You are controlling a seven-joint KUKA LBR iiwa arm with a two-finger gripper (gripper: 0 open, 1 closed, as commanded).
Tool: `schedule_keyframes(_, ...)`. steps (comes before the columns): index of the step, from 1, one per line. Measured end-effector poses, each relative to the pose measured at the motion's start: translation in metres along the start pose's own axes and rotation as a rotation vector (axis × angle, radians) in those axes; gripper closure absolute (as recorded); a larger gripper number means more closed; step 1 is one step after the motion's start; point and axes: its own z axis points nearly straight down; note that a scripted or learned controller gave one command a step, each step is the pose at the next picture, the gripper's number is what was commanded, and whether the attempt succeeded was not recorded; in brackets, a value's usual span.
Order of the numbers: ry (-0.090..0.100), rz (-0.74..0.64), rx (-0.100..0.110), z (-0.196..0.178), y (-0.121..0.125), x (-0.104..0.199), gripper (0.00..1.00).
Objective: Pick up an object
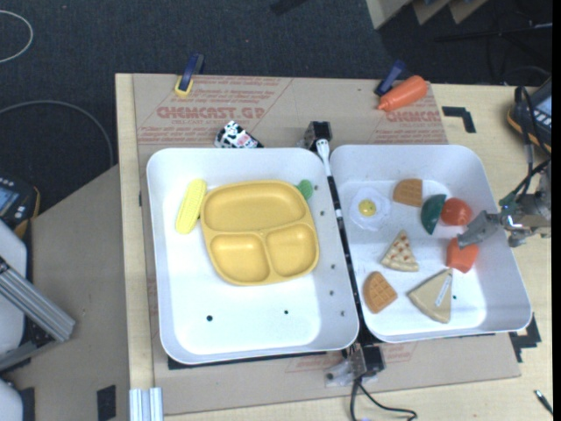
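**A:** Any readable writing? Going left to right here.

**B:** Red print on the brown board [289,103] behind the bins, looks like "CHEMCAST GP", repeated fainter on the right half. Nothing else legible.

**A:** Surface and room?

**B:** Light wood surface [131,261] on dark carpet [88,24]. Thin cable loop on the carpet far left. Yellow clamp [187,79] on the board's back edge, small black-and-white toy [237,135] just behind the left bin, orange clamp [401,93] further right.

**A:** Left bin?

**B:** Left bin [245,323] holding a yellow divided tray [259,231], corn cob [189,206] touching its left side, bit of green [305,188] at the tray's back right corner.

**A:** Right bin?

**B:** Right bin [491,310] full of toy food: fried egg [368,207], pizza slice [401,253], waffle piece [379,291], brown bun [408,191], cheese wedge [435,295], green leaf piece [432,214], tomato [456,210], red-orange piece [462,254].

**A:** Claw?

**B:** Claw [478,231] low over the right bin's right side, just beside the tomato and right above the red-orange piece. Can't tell how wide the opening is, and no clear grip on anything.
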Motion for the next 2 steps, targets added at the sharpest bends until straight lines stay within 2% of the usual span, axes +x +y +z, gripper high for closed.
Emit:
schedule_keyframes(1,0.001,0.001,0.001,0.045,-0.007,0.001,0.00)
schedule_keyframes(2,0.001,0.000,0.001,0.106,0.000,0.002,0.00)
